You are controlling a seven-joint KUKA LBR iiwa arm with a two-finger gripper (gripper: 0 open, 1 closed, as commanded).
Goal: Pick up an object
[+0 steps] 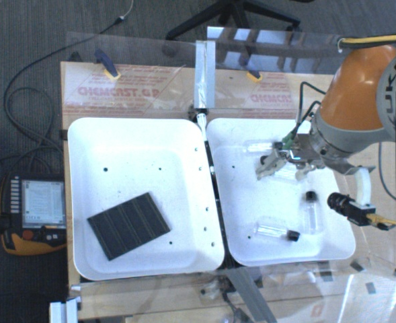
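Observation:
My gripper (283, 169) hangs over the upper middle of the right bin (238, 244), open, with nothing between its fingers (264, 167). A clear vial with a black cap (277, 232) lies on its side near that bin's front. A second clear vial (310, 211) lies toward the right wall, below and right of the gripper. A faint clear item (255, 145) rests just left of the gripper near the back. A dark ribbed rectangular slab (129, 225) lies flat in the front of the left bin (83, 153).
The grey and orange arm (359, 99) covers the right bin's back right corner. A black fitting (346, 205) juts over the bin's right rim. A pendant (35, 210) lies on the floor at left, and a chair base (231, 12) stands behind the bench.

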